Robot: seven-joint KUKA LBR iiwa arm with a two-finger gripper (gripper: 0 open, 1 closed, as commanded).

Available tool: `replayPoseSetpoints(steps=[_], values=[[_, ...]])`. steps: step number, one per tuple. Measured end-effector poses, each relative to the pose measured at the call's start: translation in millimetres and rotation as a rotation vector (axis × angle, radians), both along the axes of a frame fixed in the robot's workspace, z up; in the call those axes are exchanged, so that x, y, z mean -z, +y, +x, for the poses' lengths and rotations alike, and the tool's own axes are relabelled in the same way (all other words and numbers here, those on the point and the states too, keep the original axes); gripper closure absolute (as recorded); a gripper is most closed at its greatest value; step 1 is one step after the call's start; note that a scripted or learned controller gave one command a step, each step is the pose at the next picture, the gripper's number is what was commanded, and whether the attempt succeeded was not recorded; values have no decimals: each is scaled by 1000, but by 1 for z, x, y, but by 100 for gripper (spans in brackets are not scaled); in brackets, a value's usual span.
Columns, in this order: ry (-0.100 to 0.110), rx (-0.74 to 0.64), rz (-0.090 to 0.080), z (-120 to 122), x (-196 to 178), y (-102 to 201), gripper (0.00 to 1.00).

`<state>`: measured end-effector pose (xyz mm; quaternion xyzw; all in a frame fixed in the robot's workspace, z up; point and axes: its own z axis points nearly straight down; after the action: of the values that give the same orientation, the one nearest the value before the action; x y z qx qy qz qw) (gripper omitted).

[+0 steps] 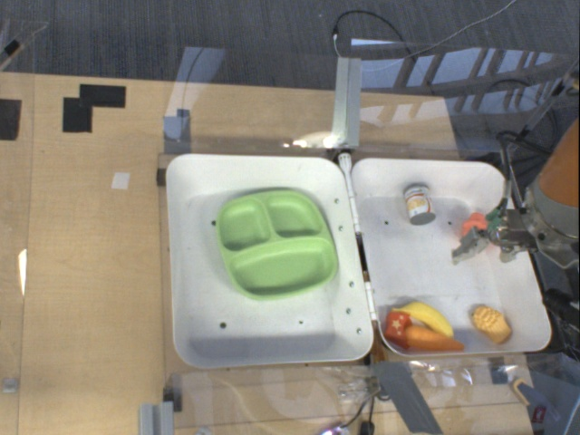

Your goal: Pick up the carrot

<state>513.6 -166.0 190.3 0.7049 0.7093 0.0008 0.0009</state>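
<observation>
The carrot (435, 340) is orange and lies flat along the front edge of the right bin (390, 261), just under a yellow banana (428, 316). The gripper (487, 249) hangs over the right side of that bin, well behind the carrot and to its right. Its two grey fingers (465, 251) are spread apart and open, with nothing between them. A small orange-red piece (473, 223) shows just behind the left finger; I cannot tell whether it is a loose object or part of the tool.
A red fruit (396, 324) touches the carrot's left end. A yellow knobbly item (490, 323) lies at the front right. A small can (418, 204) stands at the back. The left bin (195, 324) holds a green divided plate (276, 241).
</observation>
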Motion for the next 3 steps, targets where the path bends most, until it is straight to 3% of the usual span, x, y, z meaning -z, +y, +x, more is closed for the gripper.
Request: replayPoseSetpoints(steps=[1,2,3], values=[[-3,436,0,3,-135,22,0],[-4,426,-1,5,-145,23,100],[-3,379,-1,47,-246,-17,100]])
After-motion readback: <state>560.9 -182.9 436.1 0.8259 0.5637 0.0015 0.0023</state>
